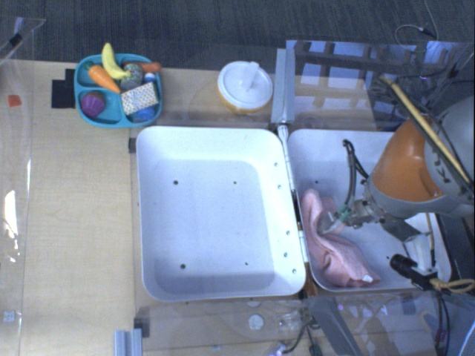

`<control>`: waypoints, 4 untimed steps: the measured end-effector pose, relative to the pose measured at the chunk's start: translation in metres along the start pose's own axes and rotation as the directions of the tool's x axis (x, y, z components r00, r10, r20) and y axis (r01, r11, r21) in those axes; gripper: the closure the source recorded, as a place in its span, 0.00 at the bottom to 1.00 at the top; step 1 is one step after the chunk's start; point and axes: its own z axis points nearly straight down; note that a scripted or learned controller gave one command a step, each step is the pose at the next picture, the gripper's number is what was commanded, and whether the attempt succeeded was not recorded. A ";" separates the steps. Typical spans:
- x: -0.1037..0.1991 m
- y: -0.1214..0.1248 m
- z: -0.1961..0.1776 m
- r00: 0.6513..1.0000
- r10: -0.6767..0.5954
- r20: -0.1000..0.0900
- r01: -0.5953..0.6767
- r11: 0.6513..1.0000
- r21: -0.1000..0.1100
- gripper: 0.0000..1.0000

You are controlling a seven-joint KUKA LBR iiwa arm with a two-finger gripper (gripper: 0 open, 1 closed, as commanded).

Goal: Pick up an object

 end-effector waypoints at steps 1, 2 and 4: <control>-0.027 0.053 0.002 0.981 0.193 -0.001 -0.193 0.981 0.003 0.00; -0.033 0.136 0.004 0.993 -0.121 -0.001 0.121 0.993 0.003 0.00; -0.049 0.146 -0.061 0.931 -0.366 -0.008 0.366 0.931 0.008 1.00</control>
